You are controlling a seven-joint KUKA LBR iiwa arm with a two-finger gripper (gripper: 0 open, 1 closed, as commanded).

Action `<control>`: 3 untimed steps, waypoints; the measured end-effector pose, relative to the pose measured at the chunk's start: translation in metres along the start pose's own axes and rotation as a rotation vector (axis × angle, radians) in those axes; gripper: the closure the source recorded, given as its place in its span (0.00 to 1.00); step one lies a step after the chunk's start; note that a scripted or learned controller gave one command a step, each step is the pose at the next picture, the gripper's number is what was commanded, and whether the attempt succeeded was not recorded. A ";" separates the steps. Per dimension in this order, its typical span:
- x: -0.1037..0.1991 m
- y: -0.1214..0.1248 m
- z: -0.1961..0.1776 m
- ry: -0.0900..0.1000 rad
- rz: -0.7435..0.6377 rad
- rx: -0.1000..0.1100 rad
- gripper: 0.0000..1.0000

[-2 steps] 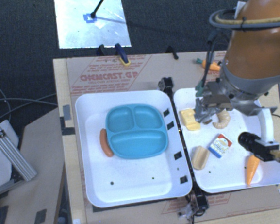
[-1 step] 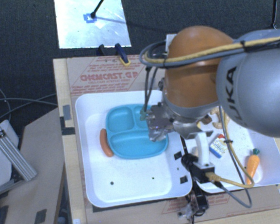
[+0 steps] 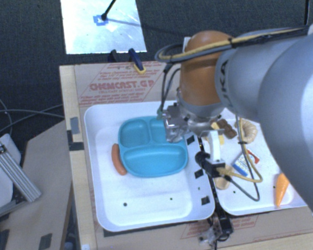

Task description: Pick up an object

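Gripper (image 3: 173, 127) sits low in the left bin (image 3: 106, 208), over the upper right corner of the blue divided plate (image 3: 151, 152), at the plate's rim. Nothing is visibly clamped in it. Open or closed: cannot tell, because the metal head blurs into the plate edge and the wrist covers it from above.

Count:
- 2 white bins, side by side on printed cardboard (image 3: 115, 84)
- 1 plate with three compartments, lying flat in the middle of the left bin
- 1 orange-red sausage (image 3: 116, 159), just beside the plate's left edge and apart from the gripper
- 1 orange carrot (image 3: 281, 188) in the right bin (image 3: 261, 205), near its right side

The right bin also holds a cluster of small things: a pale ring-shaped piece (image 3: 248, 130), possibly bread, a brown lump (image 3: 225, 127), a tan lump (image 3: 222, 182) and a small blue-and-white item (image 3: 239, 168). All are too small to name.

The grey arm (image 3: 283, 83) is out of focus and hides the right bin's upper right part — the plate's far right corner is under the gripper.
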State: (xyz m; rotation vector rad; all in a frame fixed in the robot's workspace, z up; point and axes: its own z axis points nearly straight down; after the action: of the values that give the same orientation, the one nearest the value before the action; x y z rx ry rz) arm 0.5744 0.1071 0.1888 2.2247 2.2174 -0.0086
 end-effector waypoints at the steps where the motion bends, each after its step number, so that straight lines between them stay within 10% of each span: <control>1: 0.132 -0.095 0.041 0.009 -0.021 0.006 1.00; 2: 0.074 -0.049 0.101 0.005 -0.002 -0.003 1.00; 3: 0.075 -0.052 0.102 0.005 -0.004 0.006 0.00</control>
State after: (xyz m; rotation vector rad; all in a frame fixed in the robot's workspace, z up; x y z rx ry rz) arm 0.5218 0.1821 0.0866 2.2259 2.2277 -0.0099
